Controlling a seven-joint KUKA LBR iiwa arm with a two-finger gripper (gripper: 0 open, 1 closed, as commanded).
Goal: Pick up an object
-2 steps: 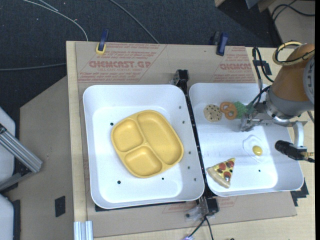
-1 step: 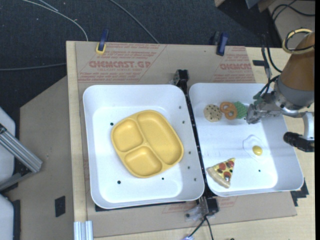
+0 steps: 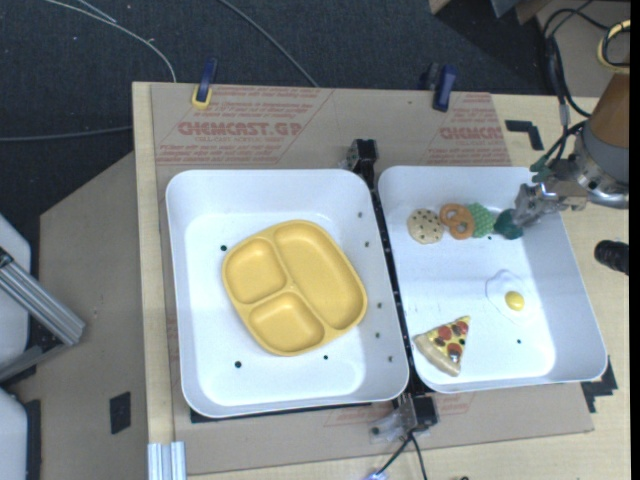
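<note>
The right bin (image 3: 560, 363) holds a chocolate-chip cookie (image 3: 425, 226), an orange pretzel (image 3: 458, 220), a green leafy piece (image 3: 488, 219), a fried egg (image 3: 508, 294) and a pizza slice (image 3: 446, 343). My gripper (image 3: 522, 218) reaches in from the right at the bin's far side, its tip low beside the green piece, just right of it. A dark green bit shows at the tip, and I cannot make out what it is. The fingers are too small and blurred to read.
The left bin (image 3: 195, 363) holds a yellow three-compartment plate (image 3: 291, 285). Blue clamps (image 3: 442, 86) and a black bracket (image 3: 362, 154) sit along the board's far edge. Cables hang at the upper right behind the arm.
</note>
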